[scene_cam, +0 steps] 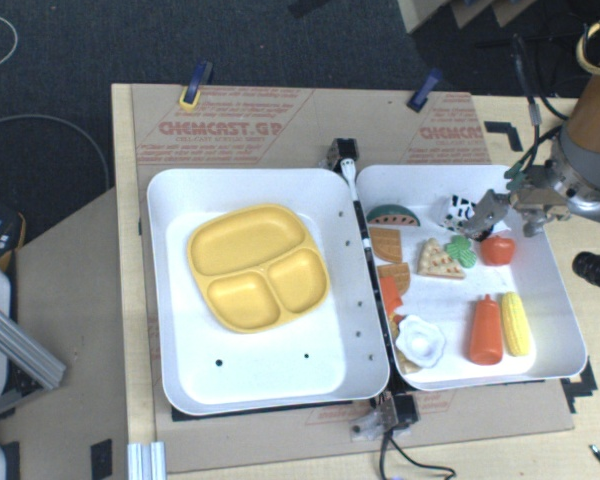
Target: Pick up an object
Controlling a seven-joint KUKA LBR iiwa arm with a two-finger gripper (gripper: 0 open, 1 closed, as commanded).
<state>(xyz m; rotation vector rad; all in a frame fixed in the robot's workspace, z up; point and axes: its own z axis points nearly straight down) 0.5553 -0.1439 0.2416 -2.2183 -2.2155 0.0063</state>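
Hovering with fingers spread and gripping nothing, the claw (508, 211) has the red tomato (497, 250) just below it.

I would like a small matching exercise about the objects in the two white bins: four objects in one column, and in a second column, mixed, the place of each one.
Objects
1. yellow divided plate
2. corn cob
3. watermelon slice
4. fried egg

Places
a. right bin, far edge, close to the divider between the bins
b. left bin, near its middle
c. right bin, near side, right next to the red ketchup bottle
d. right bin, near-left corner area

Pairs: 1-b, 2-c, 3-a, 4-d
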